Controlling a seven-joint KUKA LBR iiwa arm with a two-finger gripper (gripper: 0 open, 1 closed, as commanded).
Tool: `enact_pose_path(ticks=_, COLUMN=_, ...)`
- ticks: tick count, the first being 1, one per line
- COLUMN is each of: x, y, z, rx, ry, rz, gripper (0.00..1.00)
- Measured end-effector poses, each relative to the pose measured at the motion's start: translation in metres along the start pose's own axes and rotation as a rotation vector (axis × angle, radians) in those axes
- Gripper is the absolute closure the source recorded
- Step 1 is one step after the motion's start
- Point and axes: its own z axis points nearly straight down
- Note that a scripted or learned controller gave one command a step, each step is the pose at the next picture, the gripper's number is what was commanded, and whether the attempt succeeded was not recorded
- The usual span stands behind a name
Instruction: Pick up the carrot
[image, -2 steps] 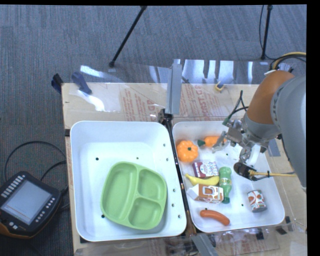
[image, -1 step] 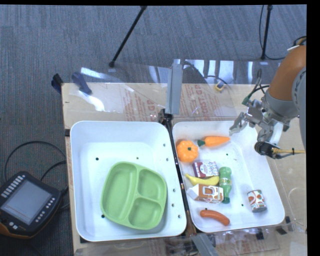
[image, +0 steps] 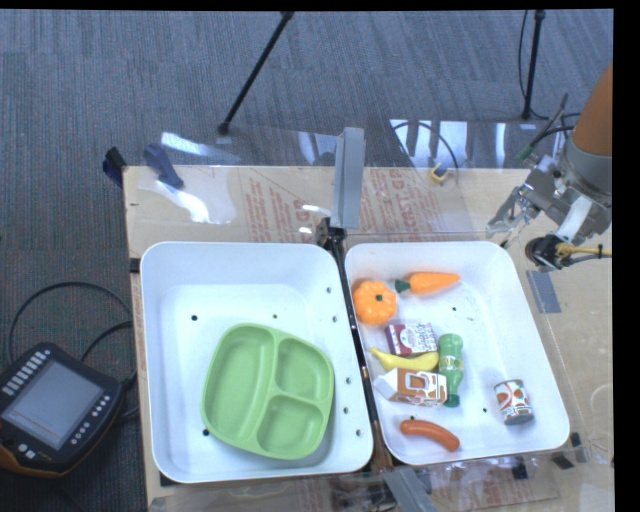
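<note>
Nearest you lay the sausage (image: 430, 434); your carrot (image: 430, 283) sat farther back, gripper (image: 513, 215) apart, grip state unclear

I count 2 white bins on my bench: left bin (image: 160, 300) w/ 1 green divided tray (image: 268, 390), right bin (image: 520, 320) w/ 8 toy food items. In the right one: 1 carrot (image: 432, 283), 1 pumpkin (image: 374, 302), 1 banana (image: 405, 360), 1 green bottle (image: 451, 367), 1 sausage (image: 430, 433), 1 tin can (image: 513, 401), 2 small cartons (image: 410, 337) (image: 418, 387).
</note>
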Motion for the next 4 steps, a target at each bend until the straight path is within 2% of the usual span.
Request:
enact_pose_path(ticks=1, x=0.032, y=-0.041, z=0.109, rx=0.004, ry=-0.001, rz=-0.011, gripper=0.00)
enact_pose_path(ticks=2, x=0.002, y=-0.005, z=0.091, rx=0.001, ry=0.001, rz=-0.029, gripper=0.00)
enact_pose_path(ticks=3, x=0.040, y=-0.043, z=0.130, rx=0.003, ry=0.000, rz=-0.202, gripper=0.00)
enact_pose_path(ticks=4, x=-0.008, y=-0.076, z=0.106, rx=0.002, ry=0.001, rz=-0.333, gripper=0.00)
